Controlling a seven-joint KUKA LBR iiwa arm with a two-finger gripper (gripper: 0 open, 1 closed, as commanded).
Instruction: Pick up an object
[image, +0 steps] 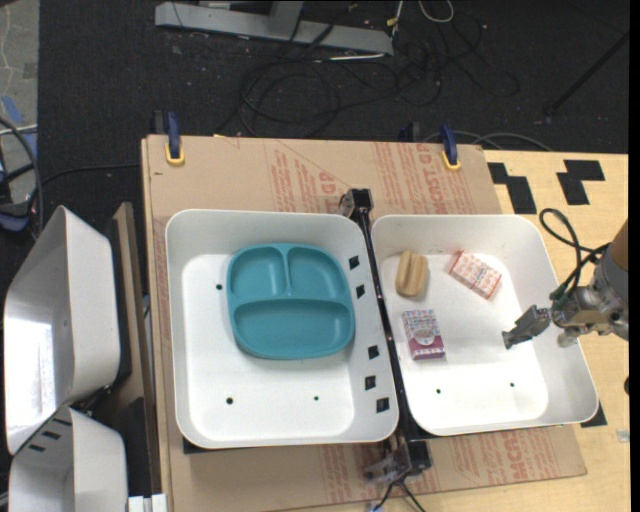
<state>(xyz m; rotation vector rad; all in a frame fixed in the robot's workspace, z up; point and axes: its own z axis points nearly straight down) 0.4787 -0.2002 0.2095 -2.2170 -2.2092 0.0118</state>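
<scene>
In the right bin (470, 405) lie three small objects. A tan bread roll (411, 273) rests near the bin's upper left. To its right is a pink and white packet (474, 274). Below the roll lies a purple and pink box (424, 334). My gripper (545, 325) hangs at the bin's right side, over the rim area, well right of all three objects. Nothing shows between its dark fingers. The left bin (200, 400) holds a teal divided plate (291, 301).
The two bins sit side by side on a cardboard-covered bench (300, 175), with a black divider strip (378, 300) between them. White containers (55, 330) stand off the bench at the left. Cables (570, 250) trail near the arm at the right.
</scene>
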